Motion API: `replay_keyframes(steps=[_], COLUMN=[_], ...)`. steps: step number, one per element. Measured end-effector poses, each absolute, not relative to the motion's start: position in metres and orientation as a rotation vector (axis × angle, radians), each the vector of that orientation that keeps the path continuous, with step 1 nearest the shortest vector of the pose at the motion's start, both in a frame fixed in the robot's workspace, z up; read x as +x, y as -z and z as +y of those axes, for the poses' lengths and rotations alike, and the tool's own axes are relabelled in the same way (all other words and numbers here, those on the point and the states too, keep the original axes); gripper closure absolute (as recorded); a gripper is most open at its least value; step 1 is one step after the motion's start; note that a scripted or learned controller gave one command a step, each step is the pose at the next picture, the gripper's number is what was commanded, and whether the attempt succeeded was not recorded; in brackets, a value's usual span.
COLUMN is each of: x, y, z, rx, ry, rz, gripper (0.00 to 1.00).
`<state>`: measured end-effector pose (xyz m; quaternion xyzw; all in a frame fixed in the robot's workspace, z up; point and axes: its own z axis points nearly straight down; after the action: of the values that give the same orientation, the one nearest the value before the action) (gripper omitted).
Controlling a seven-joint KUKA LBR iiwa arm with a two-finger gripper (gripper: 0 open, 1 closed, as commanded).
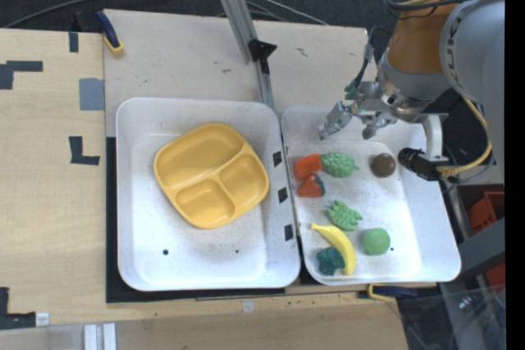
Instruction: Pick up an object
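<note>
My gripper (353, 125) hangs open over the back part of the right bin (426, 258), nothing between its fingers. Below it in the bin lie a red pepper (307, 166), a second red piece (311, 188), a green leafy toy (338, 165) and a brown ball (382, 165). Farther front are another green leafy piece (344, 215), a banana (337, 244), a green ball (375, 241) and a dark teal piece (329, 261).
The left bin (139, 258) holds a yellow divided plate (212, 174). A slanted metal post (238, 4) rises behind the bins. The grey arm with its orange band (426, 20) fills the upper right.
</note>
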<state>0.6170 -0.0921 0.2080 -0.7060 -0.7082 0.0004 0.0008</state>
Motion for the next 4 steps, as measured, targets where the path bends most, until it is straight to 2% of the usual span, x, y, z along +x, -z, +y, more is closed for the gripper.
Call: replay_keyframes(steps=[1,2,3,4], x=[0.617,0.616,0.615,0.616], y=[-0.208,-0.143,-0.089,-0.102], z=[-0.092,-0.091,-0.091,-0.090], rx=[-2.217,-2.216,-2.217,-2.216], ry=[-0.001,-0.010,-0.007,-0.003], rz=[-2.223,-2.220,-2.221,-2.224], gripper=[0.00,0.00,0.00,1.00])
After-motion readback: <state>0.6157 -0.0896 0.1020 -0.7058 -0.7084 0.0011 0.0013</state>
